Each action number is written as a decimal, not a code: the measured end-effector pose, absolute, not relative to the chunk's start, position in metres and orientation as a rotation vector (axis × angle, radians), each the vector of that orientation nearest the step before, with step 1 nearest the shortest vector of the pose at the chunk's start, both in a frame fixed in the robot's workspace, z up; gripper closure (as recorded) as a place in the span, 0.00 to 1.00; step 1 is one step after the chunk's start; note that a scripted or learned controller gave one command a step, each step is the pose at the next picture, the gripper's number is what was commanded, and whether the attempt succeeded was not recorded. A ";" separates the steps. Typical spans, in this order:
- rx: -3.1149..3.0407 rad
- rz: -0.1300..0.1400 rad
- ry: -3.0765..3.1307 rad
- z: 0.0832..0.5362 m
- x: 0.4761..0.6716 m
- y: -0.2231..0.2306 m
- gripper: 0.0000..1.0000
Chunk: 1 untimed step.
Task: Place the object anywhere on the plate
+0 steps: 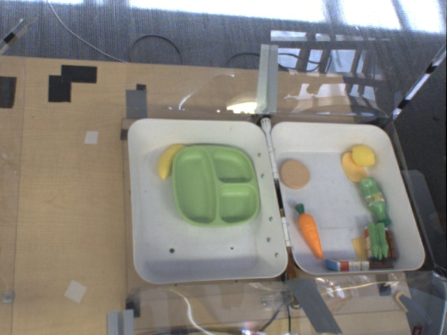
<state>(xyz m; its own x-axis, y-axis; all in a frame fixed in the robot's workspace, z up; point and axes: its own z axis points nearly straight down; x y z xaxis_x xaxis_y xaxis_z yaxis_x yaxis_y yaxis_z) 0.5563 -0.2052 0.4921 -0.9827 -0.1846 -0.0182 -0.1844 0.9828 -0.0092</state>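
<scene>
A green plate (214,184) with three compartments lies in the left bin (157,250). A yellow banana (166,160) lies against the plate's upper left edge, partly under it. In the right bin (335,187) are a tan round cookie (295,174), an orange carrot (311,234), yellow lemon pieces (359,162), a green bottle (374,197), a green toy (378,239) and a flat red and white bar (353,264).
The two white bins sit side by side on a wooden bench, joined by a narrow ridge (274,187). Clear plastic panels and metal brackets (266,82) stand behind and around the bins. Cables run below the front edge.
</scene>
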 end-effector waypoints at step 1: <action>-0.539 0.000 3.092 0.348 0.495 -0.205 1.00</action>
<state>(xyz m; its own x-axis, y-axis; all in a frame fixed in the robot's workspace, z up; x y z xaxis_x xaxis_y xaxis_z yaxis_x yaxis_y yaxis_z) 0.4947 -0.2045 0.3480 -0.9411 -0.3381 -0.0030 -0.3381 0.9411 -0.0008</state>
